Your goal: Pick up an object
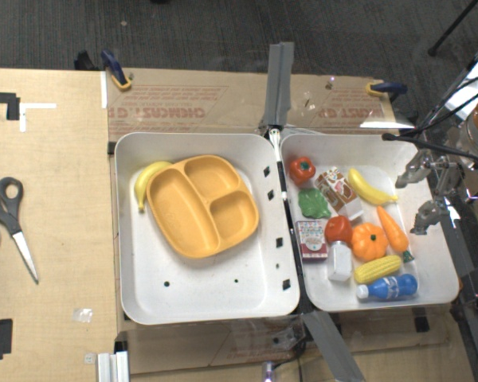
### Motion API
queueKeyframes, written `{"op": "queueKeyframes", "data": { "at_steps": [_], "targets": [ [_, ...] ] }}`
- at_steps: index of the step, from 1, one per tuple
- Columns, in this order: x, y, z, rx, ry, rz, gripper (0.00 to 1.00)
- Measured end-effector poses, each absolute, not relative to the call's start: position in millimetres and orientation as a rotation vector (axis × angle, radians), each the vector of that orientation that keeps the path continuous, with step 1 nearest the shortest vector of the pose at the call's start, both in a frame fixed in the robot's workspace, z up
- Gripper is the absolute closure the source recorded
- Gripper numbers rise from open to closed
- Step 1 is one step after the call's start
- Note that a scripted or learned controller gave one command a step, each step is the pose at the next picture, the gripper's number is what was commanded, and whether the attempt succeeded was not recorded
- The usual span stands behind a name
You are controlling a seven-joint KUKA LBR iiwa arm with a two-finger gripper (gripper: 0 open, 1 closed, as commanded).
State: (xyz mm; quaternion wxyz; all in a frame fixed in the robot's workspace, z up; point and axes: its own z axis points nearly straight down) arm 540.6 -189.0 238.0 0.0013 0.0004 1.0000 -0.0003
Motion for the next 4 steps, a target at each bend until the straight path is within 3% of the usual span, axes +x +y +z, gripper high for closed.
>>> {"op": "queueKeyframes", "data": {
  "at_steps": [1,2,3,4],
  "targets": [
    [548.7,-178,93,0.171,3.133,-0.001,0.0],
    [620.9,-133,94,0.391,3.112,-0.001,0.0],
    [637.2,-103,92,0.659,3.08,-0.018,0.0],
    [637.2,-103,101,0.654,3.081,-0.021,1.0]
  ]
}}
